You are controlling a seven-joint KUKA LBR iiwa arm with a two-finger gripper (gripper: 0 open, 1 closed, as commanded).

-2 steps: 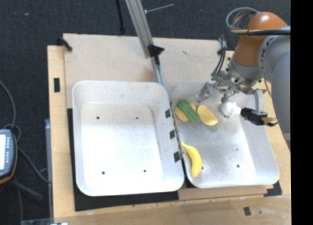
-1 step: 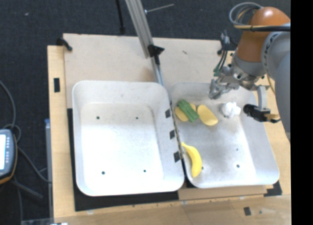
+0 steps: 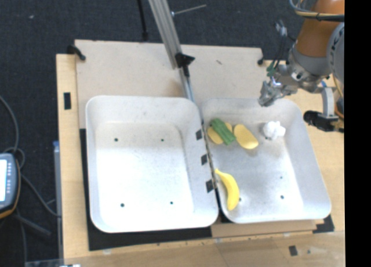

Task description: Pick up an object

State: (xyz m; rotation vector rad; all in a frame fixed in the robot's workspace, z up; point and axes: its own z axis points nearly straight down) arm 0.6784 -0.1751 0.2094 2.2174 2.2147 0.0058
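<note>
Hovering over the far rim of the right bin (image 3: 313,161), the claw (image 3: 268,96) is pointing downward at the end of the grey arm with its orange band (image 3: 317,33); whether it is spread or closed cannot be told at this resolution, and nothing is showing between its tips. The nearest candidate for picking, a small white crumpled object (image 3: 273,129), is lying just below and slightly right of the claw in the camera view, apart from it. Lying further left are a yellow oval piece (image 3: 246,137) and a green piece (image 3: 222,131) resting across a second yellow piece (image 3: 214,137), with the green piece's long axis running diagonally from upper left to lower right. A banana (image 3: 228,188) is lying near the divider, well apart from the claw, its long axis running roughly top to bottom. Counting: one white object, one green, two small yellow pieces, one banana, five in all, every one sitting in the right bin. The left bin (image 3: 145,161) is sitting alongside on the surface (image 3: 127,68).
</note>
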